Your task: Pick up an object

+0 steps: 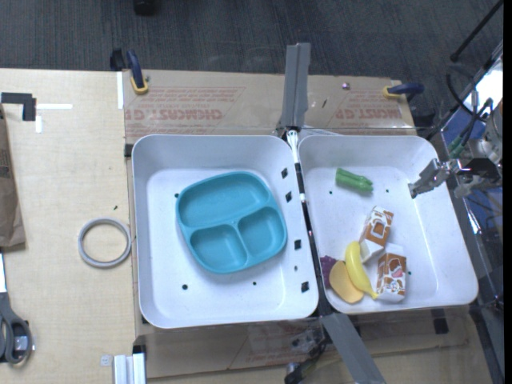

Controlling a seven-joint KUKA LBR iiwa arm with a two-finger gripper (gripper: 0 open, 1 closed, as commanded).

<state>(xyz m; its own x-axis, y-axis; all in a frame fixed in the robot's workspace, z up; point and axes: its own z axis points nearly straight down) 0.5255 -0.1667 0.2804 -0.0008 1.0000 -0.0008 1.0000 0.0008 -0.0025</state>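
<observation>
A: What lies nearest in the right bin (448, 286)?
B: A banana (357, 267) and two cartons (390, 276) at six o'clock; a green thing (353, 180) at twelve.
A: And the pincer (424, 184)?
B: At three o'clock over the rim, holding nothing; its state I cannot tell. Still the approach: it needs to swing inward and descend.

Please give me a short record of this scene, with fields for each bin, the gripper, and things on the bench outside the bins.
left bin: one blue divided plate
right bin: green item, two small cartons, banana, purple piece
gripper: over the right bin's right edge, holding nothing
bench outside bins: tape ring, scissors
</observation>
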